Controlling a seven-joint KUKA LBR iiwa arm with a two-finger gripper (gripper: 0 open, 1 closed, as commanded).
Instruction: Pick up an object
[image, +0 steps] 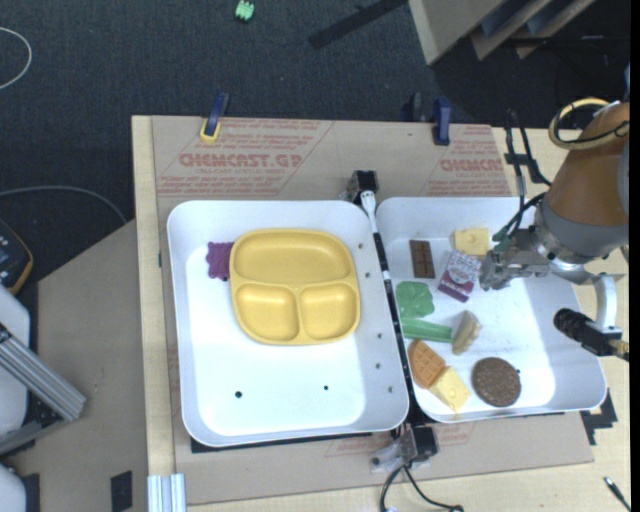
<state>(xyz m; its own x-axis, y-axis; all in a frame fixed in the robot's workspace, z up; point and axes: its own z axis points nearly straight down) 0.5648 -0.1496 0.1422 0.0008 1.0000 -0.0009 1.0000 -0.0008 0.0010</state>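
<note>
Claw (497, 272) hung low over right bin (560, 395), upper middle, just right of small purple-and-white packet (460, 274); could not tell whether anything sat in its grip. Arm entered from right. Yellow block (471, 240) lay just above-left of claw, brown bar (423, 258) left of packet. Green piece (417, 310), tan wedge (466, 331), waffle (427, 362), yellow cheese slice (453, 388), dark round cookie (496, 381) lay lower in same bin. Left bin (285, 415) held yellow divided plate (294, 284), purple item (218, 260) at its left edge.

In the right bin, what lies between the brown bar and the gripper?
In the camera view, a small purple-and-white packet lies between the brown bar and the gripper, beside the gripper.
</note>
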